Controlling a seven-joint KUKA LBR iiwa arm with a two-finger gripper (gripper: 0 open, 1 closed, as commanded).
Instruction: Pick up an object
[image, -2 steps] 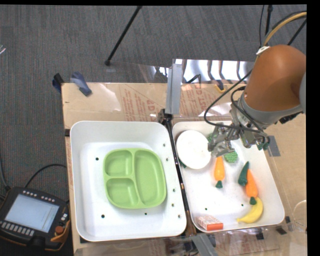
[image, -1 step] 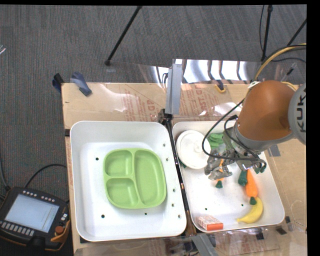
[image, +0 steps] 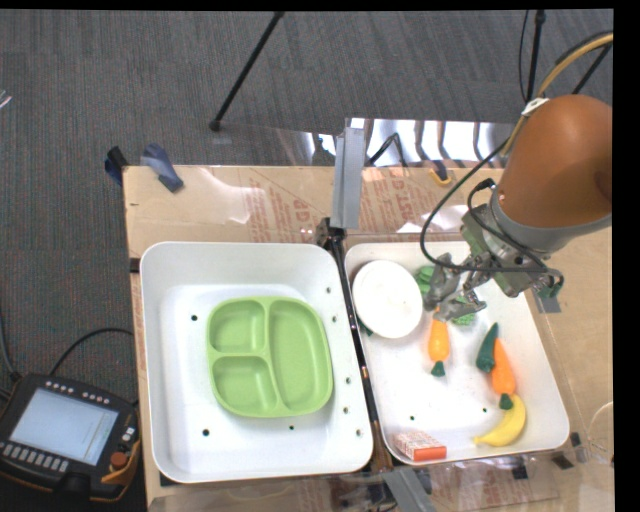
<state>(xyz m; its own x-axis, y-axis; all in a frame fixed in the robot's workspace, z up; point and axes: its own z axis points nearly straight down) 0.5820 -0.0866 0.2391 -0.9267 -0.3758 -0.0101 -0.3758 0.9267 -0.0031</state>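
Over the upper part of the right bin (image: 556, 400), the gripper (image: 462, 290) is seen at the end of the grey arm with its orange band (image: 560, 160), which reaches in from the right. Whether its jaws are released or clenched cannot be told, since the metal parts blur together against what lies below.

Several things are crowded beneath and around it. A white plate (image: 388, 298) lies at the bin's upper left corner, just beside the gripper. Green items (image: 440, 285) are partly covered by the gripper and cannot be made out clearly. An orange carrot (image: 438, 342) with its green end pointing down lies just below the gripper, near the plate's edge. A second carrot (image: 498, 362) with a dark green top lies further right, and a yellow banana (image: 507, 425) is curved below it, close to the bin's lower right corner. A small orange and white box (image: 419, 446) rests against the bottom wall.

The left bin (image: 170, 270) bears a green divided tray (image: 270, 356) with three compartments, well apart from the gripper. Black cables (image: 440, 215) loop from the wrist across the bench behind the bins.
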